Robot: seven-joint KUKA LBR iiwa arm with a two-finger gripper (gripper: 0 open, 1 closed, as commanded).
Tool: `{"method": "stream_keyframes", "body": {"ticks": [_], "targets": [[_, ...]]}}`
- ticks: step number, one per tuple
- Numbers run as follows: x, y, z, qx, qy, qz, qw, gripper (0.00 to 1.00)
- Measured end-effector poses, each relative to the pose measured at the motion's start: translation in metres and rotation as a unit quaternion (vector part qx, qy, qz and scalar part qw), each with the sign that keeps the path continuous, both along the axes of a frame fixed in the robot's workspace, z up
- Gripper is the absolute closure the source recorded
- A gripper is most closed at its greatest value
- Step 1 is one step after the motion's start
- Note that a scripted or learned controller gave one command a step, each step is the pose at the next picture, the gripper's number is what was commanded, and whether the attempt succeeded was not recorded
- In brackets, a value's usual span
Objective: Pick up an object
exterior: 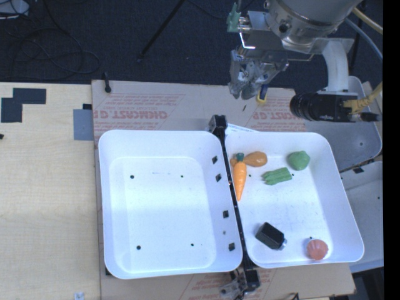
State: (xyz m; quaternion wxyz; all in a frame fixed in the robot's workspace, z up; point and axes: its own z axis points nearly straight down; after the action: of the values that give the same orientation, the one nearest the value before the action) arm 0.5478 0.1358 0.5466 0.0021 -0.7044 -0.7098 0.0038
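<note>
Six things lie in the right bin (337, 186), seen from the one camera above the worktop (44, 192): a carrot (239, 179), an orange piece (255, 159) touching the carrot's top end, a long green piece (277, 176), a rounder green piece (299, 160), a black block (270, 235) and a pink ball (317, 249). The left bin (112, 186) sits beside it, the two meeting along a dark divider (226, 186).

The gripper (249, 86) hangs above the far edge of the cardboard sheet (156, 108), beyond the bins' far rims, and high over them. Nothing shows between its fingers; whether they stand open or closed I cannot tell, since they blur against the dark background.

The relation that matters: every candidate lies nearer the camera than the gripper, so the arm has to come toward the viewer and down. The carrot and the orange piece are the closest to it, almost straight below in the picture, hard against the divider. The carrot's long axis runs away from the camera, roughly along the divider, leafy end far and tip near, so a grip across its width looks the natural one. My judgement is that the divider's closeness could crowd one finger there. The two green pieces lie a little to the right with more bare floor around them. The block and ball sit well apart, at the near end.
</note>
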Motion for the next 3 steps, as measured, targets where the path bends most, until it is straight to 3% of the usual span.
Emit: {"method": "stream_keyframes", "body": {"ticks": [2,3], "targets": [[0.0,0.002,0.018,-0.0009,0.004,0.006,1.0,1.0],[0.041,0.065,-0.013,0.0002,0.0,-0.001,1.0,1.0]]}}
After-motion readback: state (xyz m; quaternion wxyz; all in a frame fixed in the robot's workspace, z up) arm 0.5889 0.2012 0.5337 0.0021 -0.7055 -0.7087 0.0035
